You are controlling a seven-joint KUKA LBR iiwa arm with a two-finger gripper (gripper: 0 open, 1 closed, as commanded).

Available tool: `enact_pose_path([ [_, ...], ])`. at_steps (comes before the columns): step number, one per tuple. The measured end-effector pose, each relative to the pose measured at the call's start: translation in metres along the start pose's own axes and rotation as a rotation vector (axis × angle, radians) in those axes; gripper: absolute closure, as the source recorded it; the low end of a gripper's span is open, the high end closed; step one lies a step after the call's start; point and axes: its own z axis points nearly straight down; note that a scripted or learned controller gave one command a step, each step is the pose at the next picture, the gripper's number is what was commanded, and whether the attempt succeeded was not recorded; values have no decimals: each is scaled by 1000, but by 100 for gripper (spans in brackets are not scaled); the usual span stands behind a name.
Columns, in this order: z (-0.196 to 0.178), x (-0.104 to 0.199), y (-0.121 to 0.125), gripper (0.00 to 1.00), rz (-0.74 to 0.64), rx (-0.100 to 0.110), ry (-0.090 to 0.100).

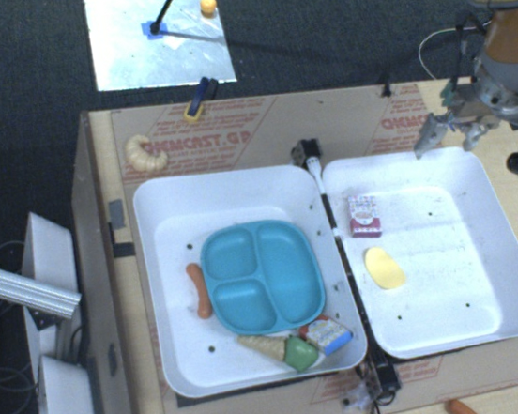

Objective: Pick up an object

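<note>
Hand [448,134] spread wide above right bin's [511,253] far rim, yellow object [384,267] well below it

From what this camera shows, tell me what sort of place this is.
Most likely a robotics lab set up for grasping trials. A robot arm's gripper hangs over two white bins: the left bin holds a blue divided plate and toy food, the right bin a small box and a yellow piece. Cables trail over dark carpet.

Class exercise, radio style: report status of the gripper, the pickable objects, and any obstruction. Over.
Gripper open, above right bin's far rim, holding nothing. Yellow object and small box lie in right bin, untouched. Nothing blocking them.
</note>
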Motion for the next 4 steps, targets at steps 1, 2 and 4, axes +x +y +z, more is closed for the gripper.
enact_pose_path([
  [1,17,54,-35,0,-2,1,2],
  [2,83,63,-83,0,1,4,1],
  [4,134,84,-47,0,0,0,0],
])
